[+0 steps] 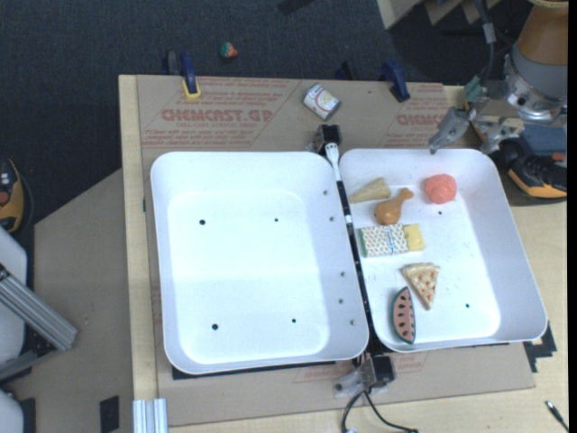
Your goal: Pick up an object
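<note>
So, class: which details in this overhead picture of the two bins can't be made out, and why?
- Arm: cut off by the camera view's top-right corner.
- Gripper: too small and blurred to judge its fingers.
- Small object on the carpet: too tiny to identify.
- Label on the little box: too small to read.

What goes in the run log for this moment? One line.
gripper: above right bin's far rim | holding: nothing visible | nearest: red ball | phase: approach
</note>
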### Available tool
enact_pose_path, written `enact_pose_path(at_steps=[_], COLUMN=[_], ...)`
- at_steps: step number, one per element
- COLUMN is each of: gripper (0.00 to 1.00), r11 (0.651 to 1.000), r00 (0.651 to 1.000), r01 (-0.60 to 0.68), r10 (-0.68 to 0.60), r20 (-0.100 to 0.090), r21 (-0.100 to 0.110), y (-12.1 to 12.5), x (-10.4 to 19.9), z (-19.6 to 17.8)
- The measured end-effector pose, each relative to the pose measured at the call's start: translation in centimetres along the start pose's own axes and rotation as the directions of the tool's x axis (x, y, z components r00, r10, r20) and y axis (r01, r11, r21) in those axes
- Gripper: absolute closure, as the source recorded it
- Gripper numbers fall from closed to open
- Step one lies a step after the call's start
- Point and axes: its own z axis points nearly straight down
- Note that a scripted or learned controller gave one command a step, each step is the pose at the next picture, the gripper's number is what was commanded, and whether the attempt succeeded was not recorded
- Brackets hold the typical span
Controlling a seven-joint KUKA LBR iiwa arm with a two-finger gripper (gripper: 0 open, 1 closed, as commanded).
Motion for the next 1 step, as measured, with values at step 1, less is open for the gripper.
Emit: enact_pose_path(at_steps=[1], gripper=[0.00], r11=[1.000], r00=[1.000], r01=[0.001], r10=[-0.001], r20=[-0.005], r21=[0.008], y=[1.53], x=[2.23], z=[15.74])
